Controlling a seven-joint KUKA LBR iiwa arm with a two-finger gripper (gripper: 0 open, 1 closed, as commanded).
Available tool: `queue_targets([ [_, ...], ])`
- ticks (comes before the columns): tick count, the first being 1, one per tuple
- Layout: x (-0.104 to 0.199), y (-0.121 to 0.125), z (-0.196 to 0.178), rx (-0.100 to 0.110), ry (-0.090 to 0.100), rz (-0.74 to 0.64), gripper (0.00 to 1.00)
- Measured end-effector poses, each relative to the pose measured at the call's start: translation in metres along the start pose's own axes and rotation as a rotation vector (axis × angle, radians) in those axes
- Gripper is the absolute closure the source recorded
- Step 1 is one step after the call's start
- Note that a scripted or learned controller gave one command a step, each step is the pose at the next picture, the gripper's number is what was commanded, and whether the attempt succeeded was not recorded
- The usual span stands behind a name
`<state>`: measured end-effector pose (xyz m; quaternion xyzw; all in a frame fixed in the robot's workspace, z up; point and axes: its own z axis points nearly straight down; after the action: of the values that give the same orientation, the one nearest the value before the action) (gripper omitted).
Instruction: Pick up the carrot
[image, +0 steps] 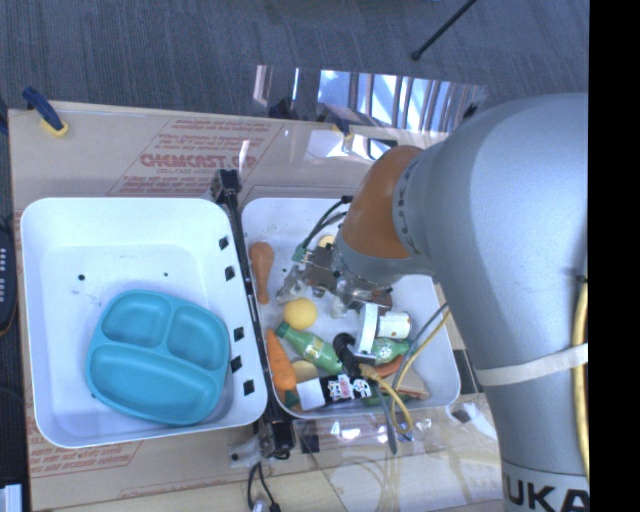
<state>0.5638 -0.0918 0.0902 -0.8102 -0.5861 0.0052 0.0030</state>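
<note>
**Carrot not yet lifted**

The arm (480, 230) reaches over the right bin (440, 365), its gripper (322, 272) hanging low among the clutter near the middle of that bin. From where I stand the tool's tip is a tangle of metal and cable, and whether it is wide or closed I cannot tell; nothing orange sits in it. The carrot (281, 362) lies against the bin's left wall toward the near end, beside a green bottle (312, 347) and below a yellow lemon (299, 314). A second orange piece (262, 268) lies further up the same wall. The blue tray (158, 355) rests in the left bin (60, 230). By my reckoning the whole grasp and lift remain.
</note>
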Motion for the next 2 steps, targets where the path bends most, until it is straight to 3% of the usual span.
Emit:
queue_targets([
  [1,0.001,0.000,-0.010,0.003,-0.001,-0.008,1.00],
  [2,0.055,0.022,-0.103,-0.004,0.004,0.323,1.00],
])
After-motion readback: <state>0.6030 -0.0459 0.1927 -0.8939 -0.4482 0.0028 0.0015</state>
